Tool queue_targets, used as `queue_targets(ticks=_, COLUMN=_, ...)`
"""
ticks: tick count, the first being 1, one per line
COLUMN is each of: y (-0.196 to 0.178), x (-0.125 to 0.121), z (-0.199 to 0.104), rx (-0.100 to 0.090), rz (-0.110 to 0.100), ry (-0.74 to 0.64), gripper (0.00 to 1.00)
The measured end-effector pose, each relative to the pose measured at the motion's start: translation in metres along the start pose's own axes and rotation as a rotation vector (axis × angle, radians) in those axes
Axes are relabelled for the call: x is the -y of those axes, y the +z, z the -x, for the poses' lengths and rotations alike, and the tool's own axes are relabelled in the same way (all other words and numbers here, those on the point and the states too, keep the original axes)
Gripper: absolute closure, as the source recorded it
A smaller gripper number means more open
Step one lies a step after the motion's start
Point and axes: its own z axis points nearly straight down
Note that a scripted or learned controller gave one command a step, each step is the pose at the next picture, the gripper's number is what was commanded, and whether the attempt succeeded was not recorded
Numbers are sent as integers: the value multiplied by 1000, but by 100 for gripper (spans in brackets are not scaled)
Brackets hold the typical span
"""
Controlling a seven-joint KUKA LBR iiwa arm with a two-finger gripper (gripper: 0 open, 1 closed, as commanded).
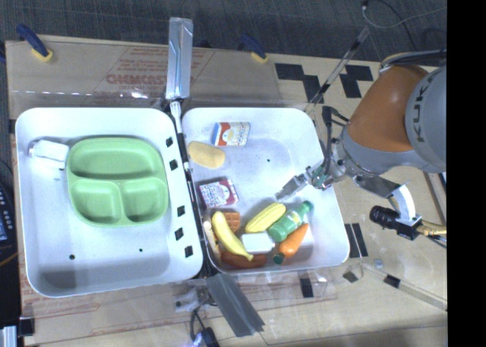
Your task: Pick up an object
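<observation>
One gripper (298, 184) reaches in over the right edge of the right bin (262, 121), its thin fingers pointing toward the bin's middle; we cannot tell whether they are apart or together, and we see nothing between them. Just below the tip, toward the bin's front right corner, we find a heap of toy food: a corn cob (265, 216) lies tilted on top, touching a green bottle (289, 223) on its right, with a carrot (292, 240) just beneath the bottle. A banana (226, 235) curves along the heap's left side, near the bin's left edge, and a small white block (257, 243) sits between banana and carrot. Beside the left edge, a dark red packet (218, 192) lies flat, and farther back a pale yellow bread roll (206, 155) rests by the same edge. Near the back edge we see a small red and white carton (231, 134). The left bin (45, 254) carries a green divided tray (118, 179), with a white object (50, 151) at its back left corner.
</observation>
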Motion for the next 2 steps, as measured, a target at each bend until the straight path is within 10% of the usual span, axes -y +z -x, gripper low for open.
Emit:
queue_targets(ticks=1, y=79, x=6, z=-32, rx=-1, rz=0, ry=-28, gripper=0)
queue_targets(ticks=2, y=69, x=6, z=-31, rx=0, rz=0, ry=-33, gripper=100)
